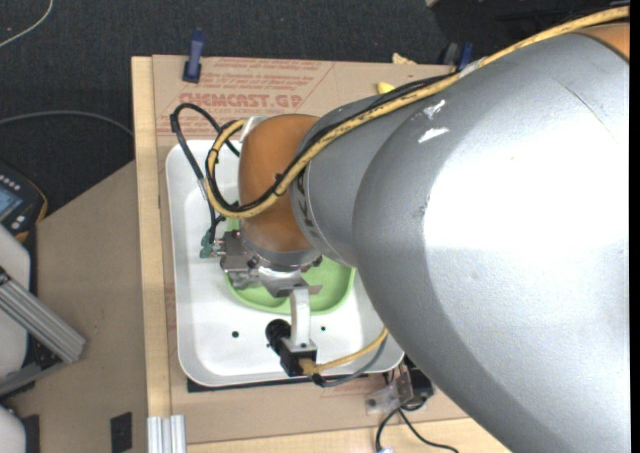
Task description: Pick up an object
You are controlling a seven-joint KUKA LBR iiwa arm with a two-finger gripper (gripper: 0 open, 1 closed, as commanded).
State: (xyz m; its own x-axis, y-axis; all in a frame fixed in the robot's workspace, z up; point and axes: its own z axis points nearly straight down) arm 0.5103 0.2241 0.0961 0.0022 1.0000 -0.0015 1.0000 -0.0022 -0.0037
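Object, green, under end effector, white bin.

The arm, cut off at the right edge, hides much of the left bin. A green thing lies mostly under its wrist.

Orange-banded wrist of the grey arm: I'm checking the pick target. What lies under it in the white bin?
Edges of a pale green object show beneath it in the shallow white bin. The wrist covers its middle, so its full shape is hidden.
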